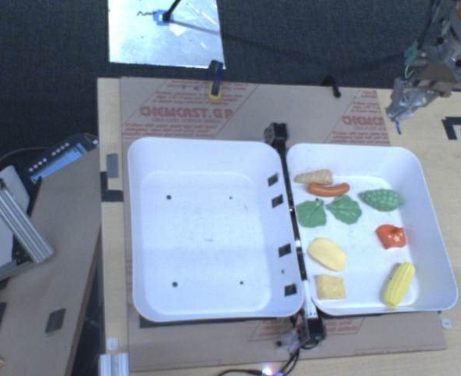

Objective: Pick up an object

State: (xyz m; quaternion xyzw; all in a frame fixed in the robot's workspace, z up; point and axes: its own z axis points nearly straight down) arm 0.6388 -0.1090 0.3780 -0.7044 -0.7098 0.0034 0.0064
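Pincer [397, 110] above right bin [430, 202], apart from toys [347, 208].

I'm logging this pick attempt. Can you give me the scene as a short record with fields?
arm: gripper above the bench, beyond the right bin's far right corner
held: nothing seen
right bin: corn cob, red piece, sausage, two green leaves, bumpy green piece, yellow pieces
left bin: bare white floor
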